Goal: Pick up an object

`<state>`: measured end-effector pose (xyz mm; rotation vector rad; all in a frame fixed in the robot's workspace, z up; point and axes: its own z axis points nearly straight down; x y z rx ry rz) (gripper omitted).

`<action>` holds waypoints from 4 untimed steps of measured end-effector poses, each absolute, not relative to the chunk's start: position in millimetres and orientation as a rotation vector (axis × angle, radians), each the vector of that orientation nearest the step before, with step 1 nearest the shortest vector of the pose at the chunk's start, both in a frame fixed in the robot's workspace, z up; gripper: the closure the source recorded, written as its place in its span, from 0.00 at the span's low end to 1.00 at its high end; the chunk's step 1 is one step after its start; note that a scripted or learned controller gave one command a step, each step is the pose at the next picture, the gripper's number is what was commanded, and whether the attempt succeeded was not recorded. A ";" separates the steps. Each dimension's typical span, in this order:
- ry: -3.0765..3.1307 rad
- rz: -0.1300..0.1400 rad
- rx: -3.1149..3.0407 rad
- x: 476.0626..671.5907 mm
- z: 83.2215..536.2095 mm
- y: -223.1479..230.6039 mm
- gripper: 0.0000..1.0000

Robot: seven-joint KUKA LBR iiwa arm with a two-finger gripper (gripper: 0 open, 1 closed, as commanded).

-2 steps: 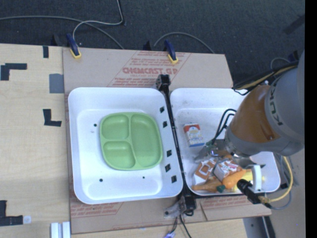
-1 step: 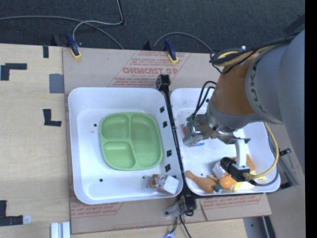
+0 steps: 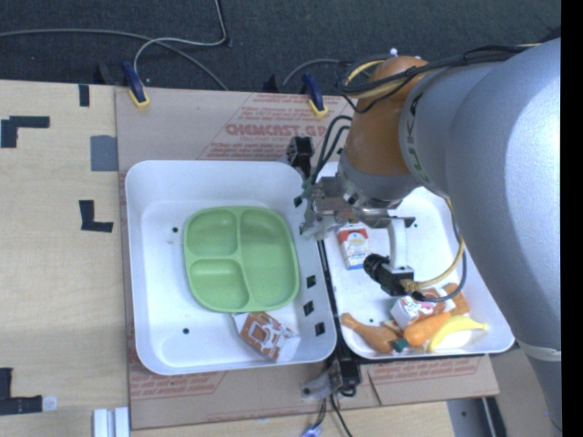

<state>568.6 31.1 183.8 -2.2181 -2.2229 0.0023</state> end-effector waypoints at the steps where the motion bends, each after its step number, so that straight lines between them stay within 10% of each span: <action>1: -2.223 0.002 -2.219 577.0 230.7 67.8 1.00; 2: -2.222 0.001 -2.223 575.2 287.3 -2.3 1.00; 3: -2.220 0.005 -2.222 580.6 235.1 -65.8 1.00; 4: -2.221 0.004 -2.221 581.0 235.5 -65.2 0.00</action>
